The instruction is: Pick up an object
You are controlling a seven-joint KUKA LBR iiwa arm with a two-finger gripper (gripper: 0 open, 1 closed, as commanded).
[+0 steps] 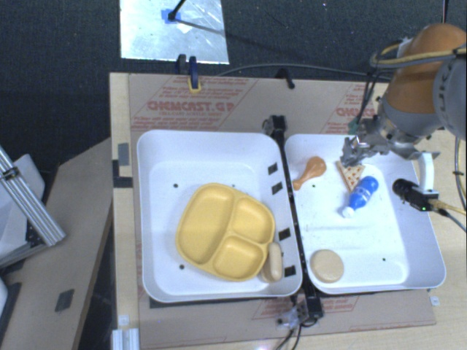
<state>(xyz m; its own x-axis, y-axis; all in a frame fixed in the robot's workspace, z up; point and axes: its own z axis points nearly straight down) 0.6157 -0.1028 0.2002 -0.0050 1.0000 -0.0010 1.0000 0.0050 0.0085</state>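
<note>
A dark carpet (58, 64) covers the floor around the bench. On it, behind the bench, lies a shiny metal sheet (174, 19) with a small blue mark, crossed by a thin black rod. A brown board (219, 97) printed with red letters tops the bench. At the left stands a tan table (69, 254), a slanted aluminium rail (25, 195) beside it. Light is even.

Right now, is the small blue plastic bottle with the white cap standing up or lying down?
Lying down: the small blue plastic bottle rests on its side on the right white bin's floor, cap toward the lower left.
</note>
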